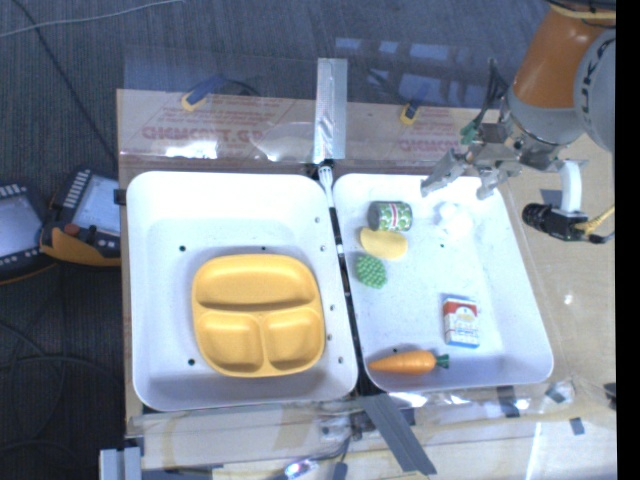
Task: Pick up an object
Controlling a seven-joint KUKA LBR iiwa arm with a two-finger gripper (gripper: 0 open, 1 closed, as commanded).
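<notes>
My gripper (458, 186) hangs open over the far edge of the right bin (524, 298), with nothing between its fingers. Just left of and below it lies a green can (390, 215) on its side. A yellow lemon-shaped piece (383, 244) touches the can, and a green textured ball (371, 270) sits below that. Nearer the front are a small red and white box (460, 321) and an orange carrot (405, 362) along the front wall.
The left bin (150, 208) holds a yellow divided plate (260, 313). A raised divider (337, 268) separates the two bins. A handheld controller (75, 218) lies on the floor at the left, outside the bench.
</notes>
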